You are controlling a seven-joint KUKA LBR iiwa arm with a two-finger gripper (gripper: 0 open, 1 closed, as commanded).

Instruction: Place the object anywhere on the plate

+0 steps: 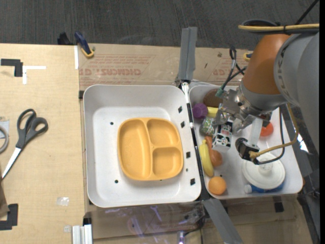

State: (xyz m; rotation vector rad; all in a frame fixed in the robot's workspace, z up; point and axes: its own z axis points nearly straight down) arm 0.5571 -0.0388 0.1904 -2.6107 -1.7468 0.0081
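Honestly, I cannot tell how my claw (222, 136) stands; its tip hangs low over the right bin (289, 179) and I see nothing clamped in it, so I count nothing as held.

The things I could take lie close under and around it. Just to its left, hard against the bin's left wall, a banana (205, 158) lies lengthwise. Beside the claw, toward the near edge, sits a brownish round fruit (217, 158), touching the banana. Further toward the near edge is an orange (217, 185). Behind the claw sit a green leafy thing (208, 124) and a purple ball (199, 110). To its right, past my wrist, a red-orange thing (267, 129) peeks out, and a white cup on a blue base (263, 175) stands in the near right corner.

The plate (151, 148) waits well to my left, in the left bin (96, 151).

What could go wrong, I judge: the pieces crowd each other, so I may pinch two, or nudge the banana against the wall and close on air. A round fruit may slip out mid-carry, or catch on the divide between the bins.

Count: one plate with three sections, two bins, one banana, one orange.
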